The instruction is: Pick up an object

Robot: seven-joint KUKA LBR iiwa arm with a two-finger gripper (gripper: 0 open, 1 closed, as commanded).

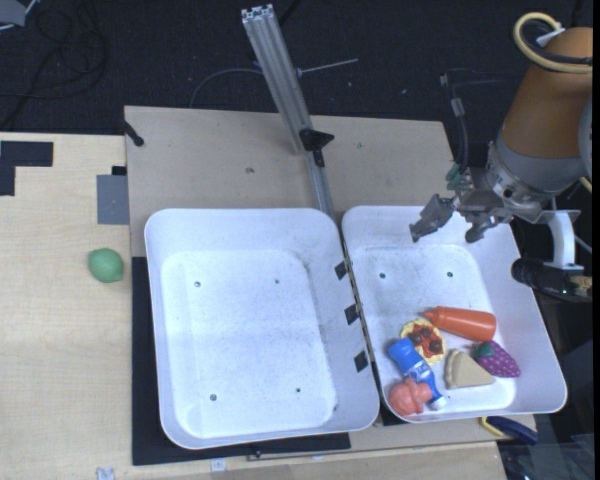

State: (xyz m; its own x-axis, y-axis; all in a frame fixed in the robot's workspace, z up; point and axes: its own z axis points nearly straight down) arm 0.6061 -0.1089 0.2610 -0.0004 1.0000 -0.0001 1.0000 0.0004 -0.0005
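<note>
Above the right bin's (540,298) far end, the end effector (448,226) hangs spread wide, holding nothing; approach underway, I judge; next, descend toward the orange carrot (465,321).

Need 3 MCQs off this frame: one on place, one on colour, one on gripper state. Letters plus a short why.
1. Where do the toy items lie?
A. Near corner of the right bin
B. Middle of the left bin
C. On the bench above the bins

2. What colour is the ball on the bench left of the bins?
A. Red
B. Green
C. Blue

3. How is the gripper?
A. Shut on the carrot
B. Open, holding nothing, above the right bin's far part
C. Pressed into the pile

Key:
1 A: the toy pile sits in the right bin at its near end.
2 B: the ball is green.
3 B: the gripper has its fingers spread with nothing between them, apart from the carrot.
</note>
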